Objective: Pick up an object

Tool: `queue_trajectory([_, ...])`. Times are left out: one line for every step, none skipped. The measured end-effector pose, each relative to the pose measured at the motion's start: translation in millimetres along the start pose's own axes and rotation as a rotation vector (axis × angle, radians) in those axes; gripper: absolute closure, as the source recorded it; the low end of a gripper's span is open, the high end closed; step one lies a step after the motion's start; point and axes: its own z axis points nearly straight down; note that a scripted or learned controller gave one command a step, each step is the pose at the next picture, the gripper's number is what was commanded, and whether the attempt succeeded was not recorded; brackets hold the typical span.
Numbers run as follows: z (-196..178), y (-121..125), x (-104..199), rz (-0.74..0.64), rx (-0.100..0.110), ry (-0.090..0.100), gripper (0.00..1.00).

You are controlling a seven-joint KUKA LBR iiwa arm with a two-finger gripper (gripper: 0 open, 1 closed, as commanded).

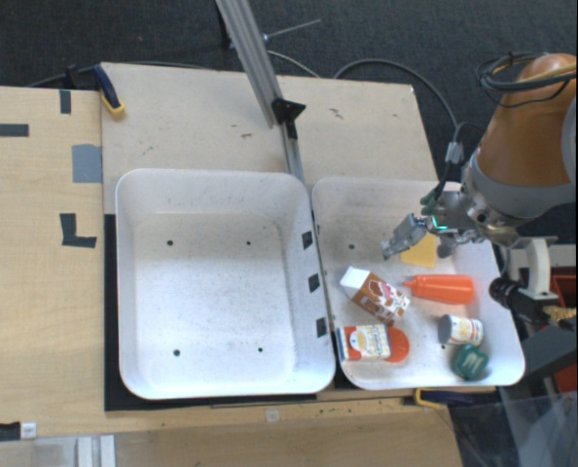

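Grey gripper [407,237] hangs low over the right bin [367,197], tips next to the yellow wedge [421,253] at its 4 o'clock; whether it is parted or closed, cannot tell. Nothing visibly gripped. Wedge lies partly under the wrist, so likely the pick target, judging by the hover. Further out at 5 o'clock: orange bottle [443,288] lying flat. At 6 o'clock: brown-white carton [375,296] tilted. Beyond, red-white packet [372,343] by the bin's near wall, small white cup [462,331] and green lump [470,363] in the corner. Left bin [138,261] sits at 9 o'clock, probably the drop side.
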Motion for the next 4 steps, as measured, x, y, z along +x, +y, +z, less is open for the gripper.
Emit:
queue_trajectory([-2,1,0,-0.001,-0.004,0.0,0.0])
queue_trajectory([54,-5,10,-0.001,0.002,0.0,0.0])
queue_trajectory([108,-13,2,0.001,0.003,0.0,0.0])
queue_trajectory([145,-12,2,0.0,-0.005,-0.001,0.0])
